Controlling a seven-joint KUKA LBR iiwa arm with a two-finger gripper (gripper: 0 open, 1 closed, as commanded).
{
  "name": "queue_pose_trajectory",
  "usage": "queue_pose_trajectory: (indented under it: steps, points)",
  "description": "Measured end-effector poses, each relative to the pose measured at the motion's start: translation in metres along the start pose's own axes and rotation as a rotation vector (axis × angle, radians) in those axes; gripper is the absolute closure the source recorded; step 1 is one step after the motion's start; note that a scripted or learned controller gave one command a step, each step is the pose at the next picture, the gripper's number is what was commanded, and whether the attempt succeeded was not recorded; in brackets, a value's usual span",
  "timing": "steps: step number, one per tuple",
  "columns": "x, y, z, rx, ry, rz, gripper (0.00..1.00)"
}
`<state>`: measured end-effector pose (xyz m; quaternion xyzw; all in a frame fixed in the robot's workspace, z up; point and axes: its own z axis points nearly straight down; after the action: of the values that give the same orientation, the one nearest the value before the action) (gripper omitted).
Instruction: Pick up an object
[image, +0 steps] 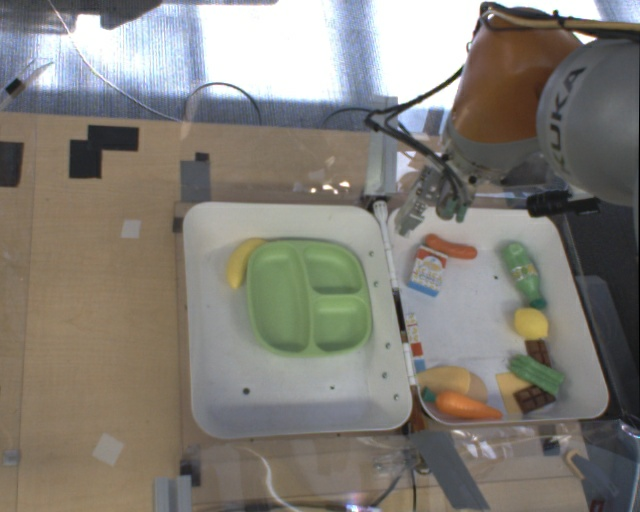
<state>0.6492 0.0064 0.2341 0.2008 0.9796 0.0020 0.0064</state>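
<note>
Approach stage: your two-finger metal gripper (432, 208), jaws slightly parted and empty, hovers over the right white bin's (580, 300) far-left corner; next, descend onto the red plastic sausage (449, 247).

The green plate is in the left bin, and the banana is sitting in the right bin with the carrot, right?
Not quite. The camera view shows the banana in the left bin, tucked against the green plate. The carrot is in the right bin, and the plate is in the left bin as you said.
</note>
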Motion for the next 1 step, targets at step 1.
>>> queue_pose_trajectory:
  steps: [1]
  points:
    - [-0.0099,-0.0484,-0.0987,0.001,-0.004,-0.269,1.00]
